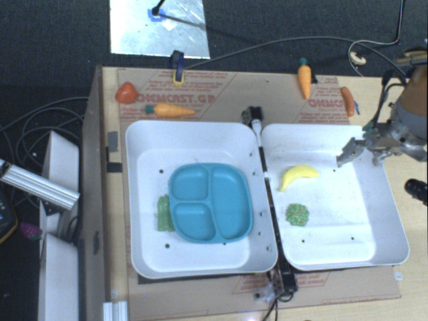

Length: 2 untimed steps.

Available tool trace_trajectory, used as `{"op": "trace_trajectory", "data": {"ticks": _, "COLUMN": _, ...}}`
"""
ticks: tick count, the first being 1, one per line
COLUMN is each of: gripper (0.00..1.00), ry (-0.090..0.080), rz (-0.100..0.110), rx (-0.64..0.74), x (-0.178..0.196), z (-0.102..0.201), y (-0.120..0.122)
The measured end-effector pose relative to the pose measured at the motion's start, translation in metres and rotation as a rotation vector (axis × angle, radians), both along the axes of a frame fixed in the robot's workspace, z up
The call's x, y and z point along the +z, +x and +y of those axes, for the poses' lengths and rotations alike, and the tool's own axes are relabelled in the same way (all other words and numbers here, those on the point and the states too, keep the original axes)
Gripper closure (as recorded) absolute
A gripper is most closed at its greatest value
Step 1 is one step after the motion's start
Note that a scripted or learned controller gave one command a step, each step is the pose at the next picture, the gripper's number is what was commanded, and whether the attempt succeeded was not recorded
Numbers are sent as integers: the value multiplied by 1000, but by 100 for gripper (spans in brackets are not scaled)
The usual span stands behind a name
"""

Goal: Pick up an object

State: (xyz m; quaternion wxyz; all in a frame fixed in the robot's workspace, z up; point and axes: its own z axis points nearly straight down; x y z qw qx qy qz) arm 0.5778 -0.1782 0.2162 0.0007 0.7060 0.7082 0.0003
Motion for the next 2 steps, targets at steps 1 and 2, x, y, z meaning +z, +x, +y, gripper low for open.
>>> {"op": "trace_trajectory", "data": {"ticks": 1, "gripper": 0, "ry": 1, "rz": 2, "rx": 1, "x": -75, "z": 51, "y": -13}}
{"op": "trace_trajectory", "data": {"ticks": 2, "gripper": 0, "ry": 1, "rz": 1, "rx": -1, "x": -132, "z": 85, "y": -63}}
